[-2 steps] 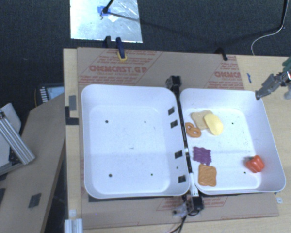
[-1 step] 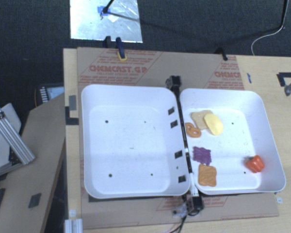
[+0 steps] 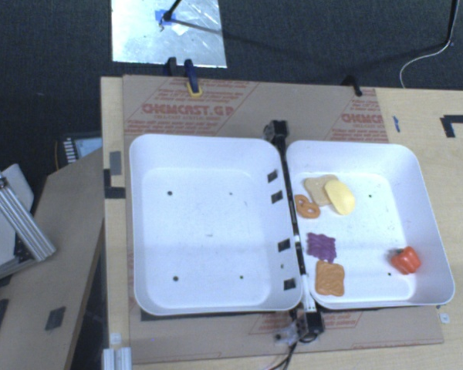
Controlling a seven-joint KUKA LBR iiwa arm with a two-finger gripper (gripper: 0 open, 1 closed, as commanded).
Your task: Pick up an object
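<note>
the left bin (image 3: 208, 230) has nothing for picking. in the right bin (image 3: 417, 206) lie 5 small objects: a pretzel (image 3: 306, 206) near the divider, touching a tan slice (image 3: 319, 189) with a yellow piece (image 3: 340, 196) resting on it, then a purple piece (image 3: 322, 246), an orange waffle (image 3: 329, 279), and a red pepper (image 3: 406, 260) well apart at right. the gripper state i cannot tell. risk: in the crowded group, fingers may catch 2 objects, and flat pieces can slip.
</note>
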